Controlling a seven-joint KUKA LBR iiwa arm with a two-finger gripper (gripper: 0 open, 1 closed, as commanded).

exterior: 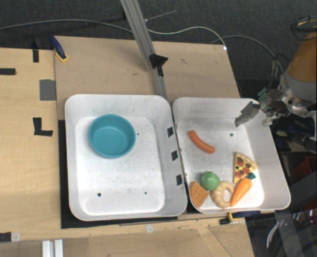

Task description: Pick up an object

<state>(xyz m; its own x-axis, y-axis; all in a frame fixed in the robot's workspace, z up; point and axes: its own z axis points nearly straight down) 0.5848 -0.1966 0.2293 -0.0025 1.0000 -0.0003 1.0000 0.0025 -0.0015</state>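
The right bin point(217, 111) holds several toy foods. An orange sausage point(201, 142) lies near its middle. A pizza slice point(244, 166) and a carrot point(241, 190) lie by the right wall. A green round piece point(210, 180), a beige pastry point(221, 193) and a waffle piece point(198, 194) crowd the front edge. My gripper point(257, 112) hovers over the bin's far right corner, up and to the right of the sausage, with nothing seen in it.
A blue bowl point(112, 135) sits in the left bin point(121, 197). A slanted metal pole point(142, 36) crosses the bench behind the bins. Cables run along the back, and dark equipment stands at the right edge.
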